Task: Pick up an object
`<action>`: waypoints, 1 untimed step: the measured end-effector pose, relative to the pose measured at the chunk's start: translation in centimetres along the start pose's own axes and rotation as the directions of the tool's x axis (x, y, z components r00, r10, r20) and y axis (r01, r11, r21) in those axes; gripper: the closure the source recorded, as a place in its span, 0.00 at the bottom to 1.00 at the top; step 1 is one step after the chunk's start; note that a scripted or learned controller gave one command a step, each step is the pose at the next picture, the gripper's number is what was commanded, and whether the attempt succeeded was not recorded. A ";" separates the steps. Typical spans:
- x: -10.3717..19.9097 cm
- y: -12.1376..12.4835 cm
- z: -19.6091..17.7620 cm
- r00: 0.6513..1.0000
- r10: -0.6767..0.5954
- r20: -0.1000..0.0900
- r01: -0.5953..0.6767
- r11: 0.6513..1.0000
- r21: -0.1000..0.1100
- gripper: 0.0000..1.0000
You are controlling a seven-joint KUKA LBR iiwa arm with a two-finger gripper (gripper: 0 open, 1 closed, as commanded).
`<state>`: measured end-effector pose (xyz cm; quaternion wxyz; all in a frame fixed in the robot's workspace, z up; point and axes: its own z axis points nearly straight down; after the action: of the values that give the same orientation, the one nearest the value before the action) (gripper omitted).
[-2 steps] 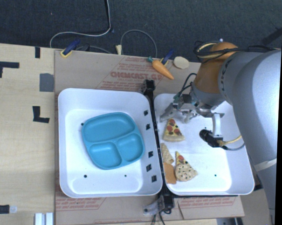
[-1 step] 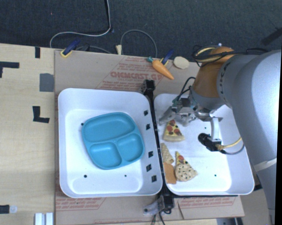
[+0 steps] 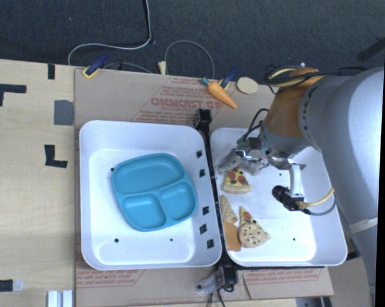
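two shallow white bins sit side by side on a sheet of cardboard (image 3: 175, 104) that covers the wooden desk (image 3: 25, 193). the left bin (image 3: 90, 240) holds a blue divided plate (image 3: 154, 190) with three compartments, lying flat near the bin's middle.

the right bin (image 3: 316, 247) holds toy food. a pizza slice (image 3: 237, 181) with red dots lies near the bin's upper left, just below the pincer. lower down, along the bin's left wall, lies a long tan bread-like piece (image 3: 229, 213), and just beside it to the right a second pizza slice (image 3: 251, 231) with dark dots, the two touching or nearly so. an orange flat piece (image 3: 231, 236) lies at their lower end against the bin's left wall.

the grey arm (image 3: 346, 124) reaches in from the right, its orange band (image 3: 287, 109) above the wrist. the pincer (image 3: 243, 156) is low over the upper left part of the right bin, just above the red-dotted pizza slice. whether its fingers are spread or pressed together i cannot tell; nothing is seen between them. a black part with a yellowish cable (image 3: 291, 197) hangs beside the wrist over the bin's middle.

beyond the bins, on the cardboard, lie a toy carrot (image 3: 221, 94) and a round beige disc (image 3: 247, 86), near each other. white cables (image 3: 147, 27) loop across the dark floor at the top.
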<state>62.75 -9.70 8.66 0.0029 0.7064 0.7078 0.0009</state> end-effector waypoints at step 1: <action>0.0 0.0 -1.0 1.000 0.000 0.000 0.000 1.000 0.000 1.00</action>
<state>62.77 -9.71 9.66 0.0029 0.7062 0.7080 0.0007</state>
